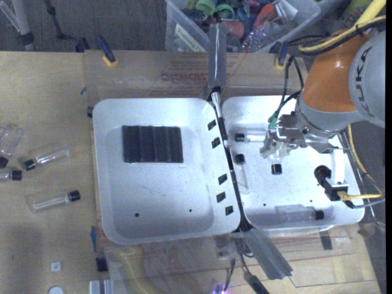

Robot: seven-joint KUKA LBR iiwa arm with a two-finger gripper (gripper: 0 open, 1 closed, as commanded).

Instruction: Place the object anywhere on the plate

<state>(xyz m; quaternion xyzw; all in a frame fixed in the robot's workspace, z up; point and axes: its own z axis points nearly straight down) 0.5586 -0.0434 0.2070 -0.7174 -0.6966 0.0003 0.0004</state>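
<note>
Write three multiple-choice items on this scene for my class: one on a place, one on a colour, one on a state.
1. The black ribbed plate lies: A in the left bin; B in the other bin; C on the bench top.
2. The band above the wrist is: A blue; B orange; C green.
3. The clear vial at the front of the right bin is: A upright; B lying on its side; C lifted.
Answers: A, it rests on that bin's floor; B, orange shows against grey; B, it lies lengthwise along the front wall.
</note>
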